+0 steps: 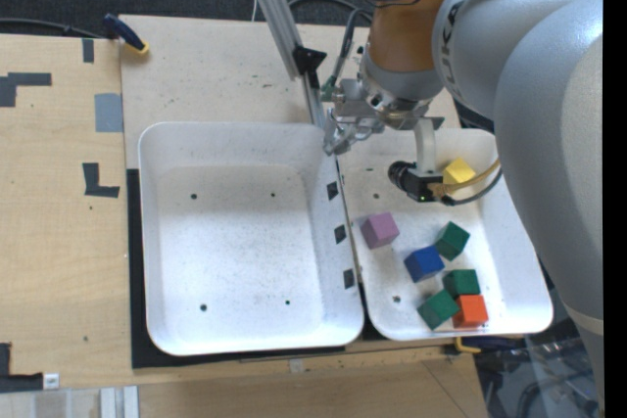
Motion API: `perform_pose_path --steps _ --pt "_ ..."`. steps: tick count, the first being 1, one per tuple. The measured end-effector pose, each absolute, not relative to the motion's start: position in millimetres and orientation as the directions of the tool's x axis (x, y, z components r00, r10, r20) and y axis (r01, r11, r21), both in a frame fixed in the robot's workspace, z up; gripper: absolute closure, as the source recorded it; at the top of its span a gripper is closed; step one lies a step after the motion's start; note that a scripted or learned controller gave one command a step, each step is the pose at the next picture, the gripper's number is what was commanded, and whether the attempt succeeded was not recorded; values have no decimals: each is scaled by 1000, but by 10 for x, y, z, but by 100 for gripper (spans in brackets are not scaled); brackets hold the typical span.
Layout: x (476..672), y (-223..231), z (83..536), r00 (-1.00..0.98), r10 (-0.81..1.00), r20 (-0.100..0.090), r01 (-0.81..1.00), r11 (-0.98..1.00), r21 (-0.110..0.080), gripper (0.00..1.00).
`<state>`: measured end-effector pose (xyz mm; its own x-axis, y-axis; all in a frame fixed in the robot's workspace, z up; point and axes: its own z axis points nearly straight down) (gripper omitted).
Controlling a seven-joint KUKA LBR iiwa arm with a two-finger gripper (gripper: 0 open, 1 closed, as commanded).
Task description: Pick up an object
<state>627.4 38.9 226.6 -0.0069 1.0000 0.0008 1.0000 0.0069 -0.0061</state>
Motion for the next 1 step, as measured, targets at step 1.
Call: perform_pose_path --steps 1 --pt "6422 840 2194 -6 1000 0 1000 6 -4 100"
